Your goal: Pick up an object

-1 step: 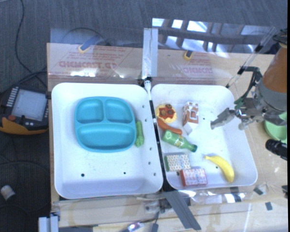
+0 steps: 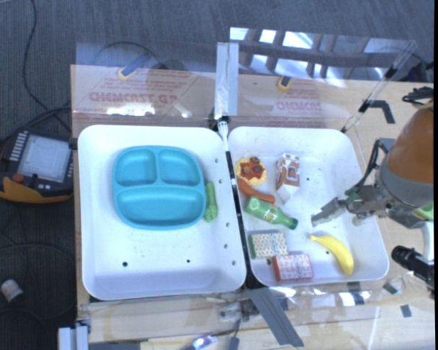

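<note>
Far left of the gripper (image 2: 328, 214), a blue divided plate (image 2: 159, 186) is seen in the left bin (image 2: 131, 268), with a green pod-like item (image 2: 210, 201) touching its right edge; bare floor is left below the plate. Past the divider, in the right bin (image 2: 328, 141), a pizza slice toy (image 2: 250, 170), orange carrot-like piece (image 2: 256, 193) and green bottle (image 2: 270, 212) are crowded to the gripper's left. A small carton (image 2: 288, 171) sits up-left of it. A patterned block (image 2: 267, 243) and red box (image 2: 292, 266) lie down-left. The banana (image 2: 334, 251) lies just below the gripper. Whether the fingers are spread cannot be told. Open floor is seen above the gripper, toward the far rim.
</note>
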Tool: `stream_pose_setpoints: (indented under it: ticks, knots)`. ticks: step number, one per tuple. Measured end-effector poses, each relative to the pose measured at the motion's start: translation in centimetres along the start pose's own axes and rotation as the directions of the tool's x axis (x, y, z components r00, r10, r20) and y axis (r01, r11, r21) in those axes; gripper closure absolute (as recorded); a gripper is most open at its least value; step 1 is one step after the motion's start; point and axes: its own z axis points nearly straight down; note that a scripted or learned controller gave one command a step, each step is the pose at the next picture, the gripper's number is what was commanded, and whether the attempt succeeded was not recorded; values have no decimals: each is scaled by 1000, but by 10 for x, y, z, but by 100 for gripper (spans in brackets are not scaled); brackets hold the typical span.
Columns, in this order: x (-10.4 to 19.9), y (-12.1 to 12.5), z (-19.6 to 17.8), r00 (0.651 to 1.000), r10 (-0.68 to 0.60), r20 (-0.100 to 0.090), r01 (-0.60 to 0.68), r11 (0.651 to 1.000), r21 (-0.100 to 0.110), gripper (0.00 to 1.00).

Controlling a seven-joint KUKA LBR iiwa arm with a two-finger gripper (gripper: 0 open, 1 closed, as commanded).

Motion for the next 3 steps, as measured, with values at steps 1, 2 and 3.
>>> stream_pose_setpoints:
  ticks: [1, 2, 3]
  knots:
    - [-37, 44, 10, 997, -77, 0, 77, 997, -2, 0]
    - [-12, 29, -18, 950, -312, 2, 312, 950, -2, 0]
    - [-38, -4, 58, 892, -452, 1, 452, 892, -1, 0]
